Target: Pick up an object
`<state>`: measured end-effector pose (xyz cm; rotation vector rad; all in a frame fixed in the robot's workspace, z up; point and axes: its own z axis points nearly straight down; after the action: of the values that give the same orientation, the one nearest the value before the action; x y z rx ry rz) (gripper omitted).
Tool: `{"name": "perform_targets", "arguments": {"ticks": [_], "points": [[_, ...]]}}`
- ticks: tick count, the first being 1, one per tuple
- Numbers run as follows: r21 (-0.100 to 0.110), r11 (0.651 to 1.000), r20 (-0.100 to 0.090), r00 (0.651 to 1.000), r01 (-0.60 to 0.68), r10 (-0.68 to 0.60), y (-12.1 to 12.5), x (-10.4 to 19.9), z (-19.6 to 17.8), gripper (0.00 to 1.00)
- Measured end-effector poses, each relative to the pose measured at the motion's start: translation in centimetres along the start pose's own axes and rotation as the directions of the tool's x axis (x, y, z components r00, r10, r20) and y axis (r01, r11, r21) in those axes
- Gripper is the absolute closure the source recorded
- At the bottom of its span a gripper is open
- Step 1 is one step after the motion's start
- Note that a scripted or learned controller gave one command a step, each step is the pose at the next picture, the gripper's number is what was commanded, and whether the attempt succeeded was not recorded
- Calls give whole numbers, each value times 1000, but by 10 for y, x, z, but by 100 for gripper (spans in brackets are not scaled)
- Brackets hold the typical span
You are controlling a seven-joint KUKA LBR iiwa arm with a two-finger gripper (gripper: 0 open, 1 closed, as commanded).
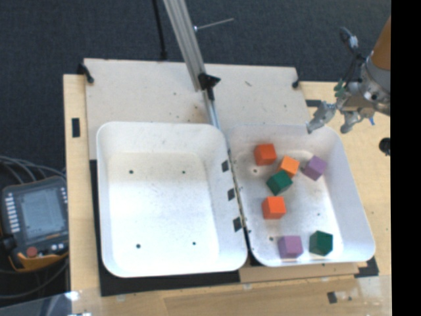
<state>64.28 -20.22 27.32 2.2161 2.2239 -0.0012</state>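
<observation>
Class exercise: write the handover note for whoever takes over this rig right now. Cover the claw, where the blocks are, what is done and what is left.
Claw: open, holding nothing, hanging over the far right corner of the right bin.
Blocks, all in the right bin: orange block, small orange block, purple block, green block, another orange block, near purple block, near green block.
Done: nothing lifted yet.
Left: choose a block, descend, grip, lift. The purple one near the claw looks closest.
</observation>
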Motion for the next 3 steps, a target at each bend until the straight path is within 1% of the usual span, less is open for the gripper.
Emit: {"name": "perform_targets", "arguments": {"ticks": [1,2,3], "points": [[1,1000,1,1000,2,-2,0,0,0,0],[5,1000,-1,1000,0,0,0,2,63,0],[4,1000,0,1000,-3,3,4,-7,110,0]]}}
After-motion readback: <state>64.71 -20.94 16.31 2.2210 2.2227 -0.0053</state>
